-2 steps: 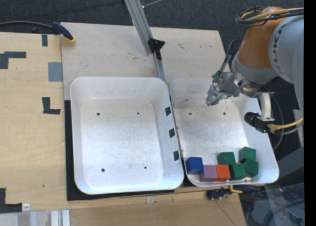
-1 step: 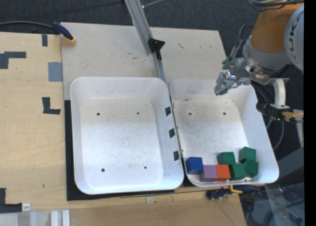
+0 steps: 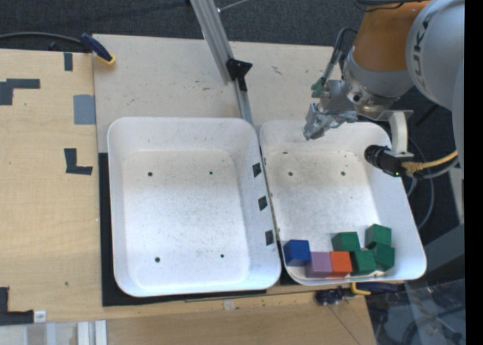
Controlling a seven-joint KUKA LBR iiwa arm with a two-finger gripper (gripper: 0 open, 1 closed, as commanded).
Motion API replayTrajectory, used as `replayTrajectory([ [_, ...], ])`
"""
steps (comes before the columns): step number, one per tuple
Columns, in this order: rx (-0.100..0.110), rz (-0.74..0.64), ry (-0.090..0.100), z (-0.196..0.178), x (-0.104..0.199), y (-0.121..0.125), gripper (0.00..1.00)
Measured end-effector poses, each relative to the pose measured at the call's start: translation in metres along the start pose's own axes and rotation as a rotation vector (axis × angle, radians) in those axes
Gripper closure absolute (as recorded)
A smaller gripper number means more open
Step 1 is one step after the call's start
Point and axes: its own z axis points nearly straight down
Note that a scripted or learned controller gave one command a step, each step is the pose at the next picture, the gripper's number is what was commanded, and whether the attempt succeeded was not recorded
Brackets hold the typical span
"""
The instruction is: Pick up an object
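Blocks sit bunched along the near edge of the right bin [image 3: 392,207], and these are what there is to pick up. From left to right the row runs: a blue block [image 3: 297,251] nearest the divide between the two bins, a purple block [image 3: 321,263] touching it, an orange block [image 3: 341,262] just beside that, and then a cluster of green blocks [image 3: 367,247] piled toward the near right corner, some resting against one another. All of them lie on the bin floor, pressed close to the near wall.

The left bin [image 3: 121,185] stands alongside, its right wall touching the right bin's left wall, with small dark clips along the join.

Farther back, over the far end of the right bin, the gripper [image 3: 312,130] hangs well apart from the blocks, its tips pointing down toward the far left corner of that bin. Nothing shows between its fingers; whether they are spread or closed I cannot tell from this angle. Above it rises the grey arm [image 3: 445,41] with its orange band [image 3: 392,26]. A slanted metal bar [image 3: 215,26] crosses the bench behind the bins.
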Motion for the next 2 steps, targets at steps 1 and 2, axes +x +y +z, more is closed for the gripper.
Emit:
replayTrajectory([
  [1,0.003,0.000,-0.001,0.016,0.047,0.007,1.00],
  [2,0.003,0.000,-0.001,0.031,0.099,0.016,1.00],
])
